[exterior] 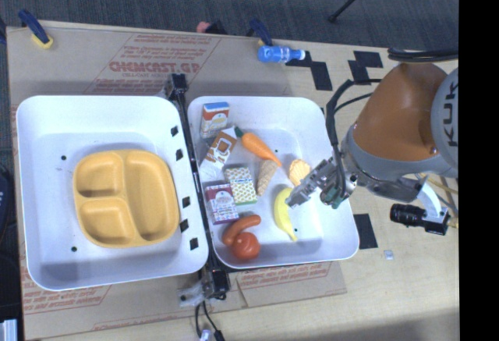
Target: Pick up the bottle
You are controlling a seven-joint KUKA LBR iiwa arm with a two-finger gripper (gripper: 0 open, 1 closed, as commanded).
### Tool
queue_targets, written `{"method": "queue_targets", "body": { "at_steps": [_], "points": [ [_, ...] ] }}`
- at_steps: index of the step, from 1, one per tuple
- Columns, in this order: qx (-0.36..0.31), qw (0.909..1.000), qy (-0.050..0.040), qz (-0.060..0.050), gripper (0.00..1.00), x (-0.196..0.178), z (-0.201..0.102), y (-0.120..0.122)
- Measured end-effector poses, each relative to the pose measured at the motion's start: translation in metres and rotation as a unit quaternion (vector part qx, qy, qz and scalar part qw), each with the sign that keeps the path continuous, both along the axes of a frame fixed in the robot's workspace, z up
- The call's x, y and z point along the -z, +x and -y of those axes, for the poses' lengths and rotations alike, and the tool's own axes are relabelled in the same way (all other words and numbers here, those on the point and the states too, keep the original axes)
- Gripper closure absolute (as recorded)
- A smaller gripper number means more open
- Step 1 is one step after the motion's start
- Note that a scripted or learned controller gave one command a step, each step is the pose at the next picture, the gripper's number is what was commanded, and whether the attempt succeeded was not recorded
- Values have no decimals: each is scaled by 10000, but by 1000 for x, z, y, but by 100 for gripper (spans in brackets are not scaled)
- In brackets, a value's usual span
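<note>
The gripper [306, 193] hangs low over the right bin [337, 232], its fingers slightly spread with nothing between them, just above the banana [284, 217]. The bottle [279, 55], blue, lies on its side outside the bins on the cardboard, well apart at the gripper's twelve o'clock. A yellow divided tray [125, 197] sits in the left bin [31, 175], at nine o'clock.

Arm [398, 125] reaching from right, claw [306, 191] angled leftward
</note>
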State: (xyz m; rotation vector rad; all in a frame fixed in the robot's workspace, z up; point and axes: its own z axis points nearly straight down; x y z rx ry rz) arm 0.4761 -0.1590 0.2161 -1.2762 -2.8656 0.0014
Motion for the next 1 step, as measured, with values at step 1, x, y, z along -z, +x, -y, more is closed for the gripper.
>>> {"method": "queue_targets", "body": {
  "at_steps": [1],
  "points": [
    [-409,9992,-1,9,100,25,-47,0]
  ]
}}
